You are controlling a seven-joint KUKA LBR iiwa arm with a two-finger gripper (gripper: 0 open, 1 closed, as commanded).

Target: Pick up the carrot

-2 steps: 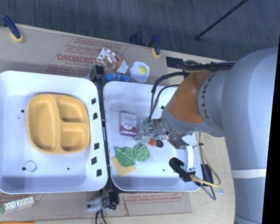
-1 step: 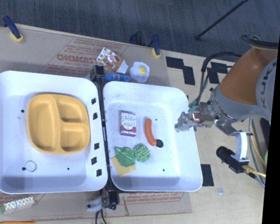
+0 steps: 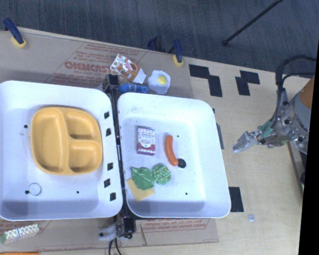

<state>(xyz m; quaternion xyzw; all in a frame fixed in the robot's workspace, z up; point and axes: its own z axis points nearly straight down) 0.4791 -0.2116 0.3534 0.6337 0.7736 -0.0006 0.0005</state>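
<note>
From the camera above the counter point(image 3: 249, 239), two white bins are seen side by side. The carrot point(image 3: 171, 150) is found in the right bin point(image 3: 213, 185), near its middle, lying lengthwise and slightly tilted. A small dark object point(image 3: 181, 164) is seen just beside its lower end. A red packet point(image 3: 146, 140) lies to the carrot's left, apart from it. Below these, a broccoli piece point(image 3: 161, 174), a green leaf point(image 3: 142, 177) and a yellow slice point(image 3: 140, 191) are grouped close together. A yellow divided plate point(image 3: 67, 140) is held by the left bin point(image 3: 1, 193).

The tool point(image 3: 247, 141) is seen at the right, outside the bins and well apart from the carrot, over the counter. Whether it is open or closed cannot be told. Nothing is seen gripped.
</note>
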